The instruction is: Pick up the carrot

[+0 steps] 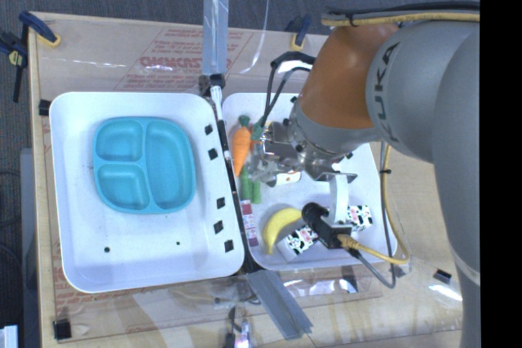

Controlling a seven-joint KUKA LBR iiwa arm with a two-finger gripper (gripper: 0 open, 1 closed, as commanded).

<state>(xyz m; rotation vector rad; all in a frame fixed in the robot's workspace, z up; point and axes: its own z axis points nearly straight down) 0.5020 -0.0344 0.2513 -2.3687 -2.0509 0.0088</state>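
An orange carrot (241, 146) with a green top lies in the right bin (371, 244), hard against its left wall. My gripper (263, 157) is low in that bin, just right of the carrot and very close to it. The wrist and metal body hide the fingertips. I cannot tell from this view whether anything sits between them.
A blue divided plate (145, 163) rests in the left bin (122, 269). The right bin also holds a yellow banana (277, 225), a green object (252, 190) below the carrot, and black-and-white patterned blocks (303, 240). The big grey arm covers the right bin's right side.
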